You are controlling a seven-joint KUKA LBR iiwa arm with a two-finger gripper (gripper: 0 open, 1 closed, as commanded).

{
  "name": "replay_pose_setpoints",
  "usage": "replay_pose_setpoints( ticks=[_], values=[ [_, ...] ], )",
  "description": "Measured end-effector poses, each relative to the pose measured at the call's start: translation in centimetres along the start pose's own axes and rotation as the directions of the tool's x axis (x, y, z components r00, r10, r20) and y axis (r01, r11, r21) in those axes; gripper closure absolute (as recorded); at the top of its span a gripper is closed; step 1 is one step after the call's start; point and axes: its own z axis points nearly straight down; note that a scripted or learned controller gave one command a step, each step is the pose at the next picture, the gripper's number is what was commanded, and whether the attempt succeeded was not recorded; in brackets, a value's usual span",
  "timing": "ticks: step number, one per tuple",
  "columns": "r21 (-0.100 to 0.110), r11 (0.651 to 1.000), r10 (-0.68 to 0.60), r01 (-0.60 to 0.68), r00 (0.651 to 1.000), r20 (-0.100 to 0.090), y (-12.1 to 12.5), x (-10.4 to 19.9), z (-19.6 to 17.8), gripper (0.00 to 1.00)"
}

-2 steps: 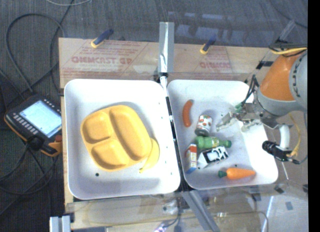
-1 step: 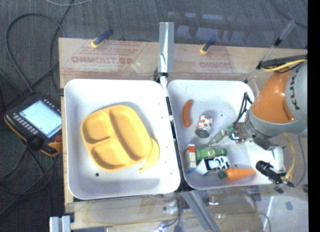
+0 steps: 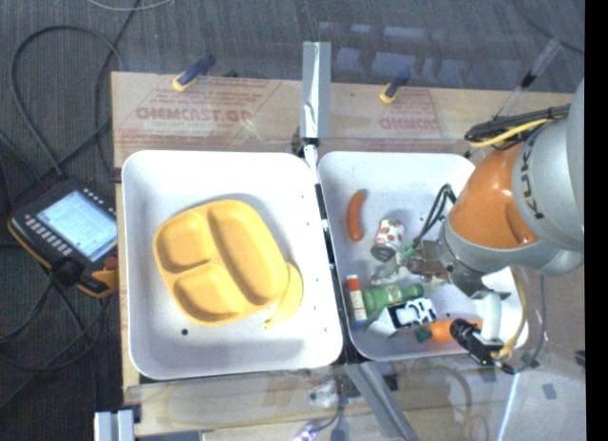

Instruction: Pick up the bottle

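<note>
While the grey arm (image 3: 532,211) with its orange band reaches in from the right over the right bin (image 3: 332,239), its tool (image 3: 410,260) hangs low near the middle of that bin, and whether it is released or clenched cannot be told from this slant. The green bottle (image 3: 391,294) lies on its side just on the near side of the tool, close under it, with no clear sign that it sits between the tool's parts. Left of the bottle, against the bin's left wall, lies a small tube with a red cap (image 3: 355,299). A red sausage (image 3: 356,214) lies toward the far left of the bin, and a small white can with red marks (image 3: 389,234) sits beside the tool's far side. A black and white item (image 3: 412,314) and an orange piece (image 3: 439,332) lie near the front wall. The left bin (image 3: 142,335) holds a yellow divided plate (image 3: 220,260) and a banana (image 3: 288,298) touching its right edge. Both bins rest on a cardboard-covered worktop (image 3: 209,111), with grey carpet, cables and a handheld control pad (image 3: 65,233) at the left.
</note>
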Motion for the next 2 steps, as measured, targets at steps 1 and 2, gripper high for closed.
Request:
replay_pose_setpoints(
  ticks=[1, 2],
  values=[
    [0.005, 1.000, -0.002, 0.002, 1.000, -0.004, 0.09, 0.12, -0.68, 1.00],
    [0.006, 1.000, -0.002, 0.002, 1.000, -0.004, 0.07, 0.11, -0.66, 0.00]
  ],
)
